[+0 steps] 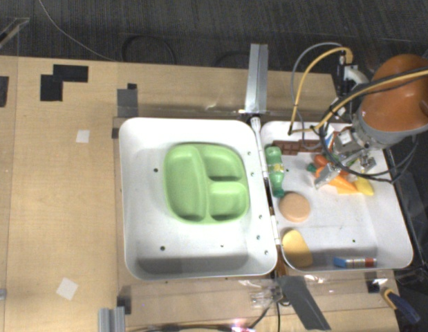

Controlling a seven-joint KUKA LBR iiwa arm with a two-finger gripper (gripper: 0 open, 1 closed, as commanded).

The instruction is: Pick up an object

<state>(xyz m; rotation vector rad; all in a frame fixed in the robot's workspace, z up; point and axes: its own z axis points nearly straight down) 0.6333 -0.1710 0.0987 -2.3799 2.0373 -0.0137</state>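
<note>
My gripper point(332, 166) hangs low over the back of the right bin point(390, 244), just under the orange wrist band. Its tip is right at an orange carrot-like piece point(340, 180), with a yellow piece point(364, 187) beside that. I cannot make out whether it touches them. A small orange-red item point(319, 162) lies just left of the tip. Further left are a green bottle point(273, 166) along the bin's left wall, a brown bar point(296, 146) at the back, and a tan round disc point(294, 207).
A gold-yellow object point(296, 248) and a marker pen point(355, 261) lie near the right bin's front edge. The left bin point(141, 241) holds a green divided plate point(204, 182). Yellow and black cables point(307, 68) loop above the arm.
</note>
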